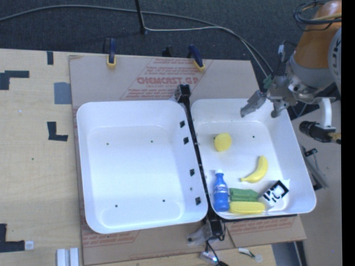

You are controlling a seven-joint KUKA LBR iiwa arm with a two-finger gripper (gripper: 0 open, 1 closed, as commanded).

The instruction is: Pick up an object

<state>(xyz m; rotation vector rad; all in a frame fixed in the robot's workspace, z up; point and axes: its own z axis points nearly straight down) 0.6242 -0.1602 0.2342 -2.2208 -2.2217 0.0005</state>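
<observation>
The right bin (288, 127) holds a yellow ball (223, 142), a yellow banana (256, 170), a small blue bottle (221, 191), a green piece (244, 194), a yellow corn-like piece (247, 207) and a black-and-white tag (275, 192). My gripper (264, 107) hangs above the bin's far right corner, well apart from every object. Its two fingers are spread with nothing between them. The ball lies to its lower left.
The left bin (89, 148) sits beside the right one, joined by a black divider with clips (190, 148). Both rest on a cardboard sheet (155, 82) held by blue-yellow clamps. Cables run across the dark floor behind.
</observation>
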